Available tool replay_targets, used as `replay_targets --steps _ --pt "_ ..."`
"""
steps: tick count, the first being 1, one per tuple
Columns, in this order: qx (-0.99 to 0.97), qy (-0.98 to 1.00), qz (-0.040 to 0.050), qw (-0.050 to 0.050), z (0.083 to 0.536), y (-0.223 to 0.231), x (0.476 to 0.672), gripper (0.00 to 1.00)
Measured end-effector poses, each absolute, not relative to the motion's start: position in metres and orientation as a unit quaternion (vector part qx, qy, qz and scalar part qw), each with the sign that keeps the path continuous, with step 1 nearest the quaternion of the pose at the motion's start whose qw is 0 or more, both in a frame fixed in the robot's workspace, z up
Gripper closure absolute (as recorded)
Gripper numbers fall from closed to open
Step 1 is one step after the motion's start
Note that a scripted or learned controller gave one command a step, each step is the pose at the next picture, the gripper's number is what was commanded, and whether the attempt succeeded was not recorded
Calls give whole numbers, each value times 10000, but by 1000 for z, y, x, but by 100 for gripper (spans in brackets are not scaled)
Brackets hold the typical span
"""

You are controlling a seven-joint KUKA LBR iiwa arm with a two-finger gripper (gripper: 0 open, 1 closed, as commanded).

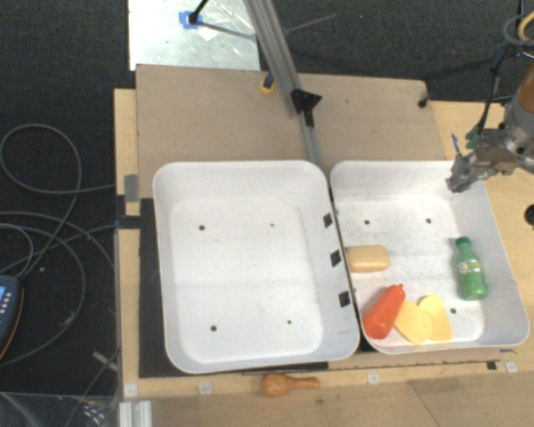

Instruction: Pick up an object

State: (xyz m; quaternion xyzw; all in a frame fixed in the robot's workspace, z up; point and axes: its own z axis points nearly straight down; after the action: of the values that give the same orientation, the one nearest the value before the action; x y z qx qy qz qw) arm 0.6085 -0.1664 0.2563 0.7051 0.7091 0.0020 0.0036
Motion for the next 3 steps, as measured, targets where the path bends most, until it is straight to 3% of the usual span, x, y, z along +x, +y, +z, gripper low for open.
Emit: replay_targets --steps 3 --pt "7034 7108 12 -3 225 -3 642 100"
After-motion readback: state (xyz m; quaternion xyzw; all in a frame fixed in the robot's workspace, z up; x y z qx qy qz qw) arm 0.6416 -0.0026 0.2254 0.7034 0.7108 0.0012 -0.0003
